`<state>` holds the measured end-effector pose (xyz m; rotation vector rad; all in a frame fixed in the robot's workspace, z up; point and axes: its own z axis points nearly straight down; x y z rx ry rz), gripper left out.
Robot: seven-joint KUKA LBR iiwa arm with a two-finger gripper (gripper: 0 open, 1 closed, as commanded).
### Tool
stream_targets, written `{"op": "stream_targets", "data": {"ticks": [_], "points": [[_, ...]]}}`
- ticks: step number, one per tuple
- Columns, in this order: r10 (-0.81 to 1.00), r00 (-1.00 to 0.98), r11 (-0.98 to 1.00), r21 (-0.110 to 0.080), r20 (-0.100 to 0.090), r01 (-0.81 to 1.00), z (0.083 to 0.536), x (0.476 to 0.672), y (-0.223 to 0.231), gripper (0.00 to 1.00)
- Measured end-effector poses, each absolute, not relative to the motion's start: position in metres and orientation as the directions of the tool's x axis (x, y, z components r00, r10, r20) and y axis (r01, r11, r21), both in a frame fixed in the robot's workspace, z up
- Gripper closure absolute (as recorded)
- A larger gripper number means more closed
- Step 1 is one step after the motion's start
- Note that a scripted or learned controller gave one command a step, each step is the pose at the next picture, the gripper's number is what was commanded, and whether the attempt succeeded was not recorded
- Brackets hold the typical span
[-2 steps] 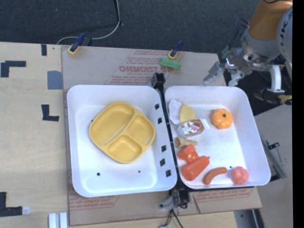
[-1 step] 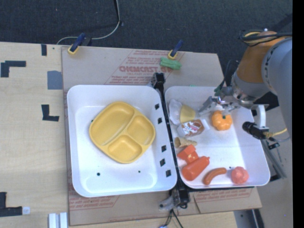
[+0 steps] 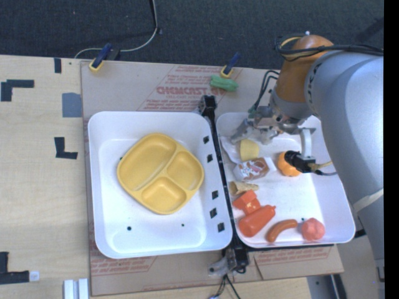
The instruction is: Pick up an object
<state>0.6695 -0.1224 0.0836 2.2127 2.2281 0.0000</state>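
Metal two-finger gripper (image 3: 257,129) hung w/ fingers spread, nothing betw. them; smooth pale-yellow plastic wedge (image 3: 249,149) just below it, glossy orange bottle-shaped toy (image 3: 255,220) further below.

Red print "CHEMCAST" reads on the brown cardboard sheet (image 3: 177,89) under the bins, up and left of the gripper (image 3: 262,129), just above the left bin (image 3: 100,167); smaller red lines below it too blurred to read; more faint red print on the sheet's near edge, below the gripper, unreadable; small wrapper (image 3: 254,167) just below the gripper has markings, illegible.
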Motion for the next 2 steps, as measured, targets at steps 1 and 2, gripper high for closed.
{"op": "stream_targets", "data": {"ticks": [1, 2], "points": [[1.0, 0.0, 0.0, 0.005, -0.002, 1.0, 0.0868, 0.642, -0.1264, 0.0], [1.0, -0.002, 0.002, 0.001, -0.001, 1.0, 0.0955, 0.6421, -0.1256, 1.0]]}}
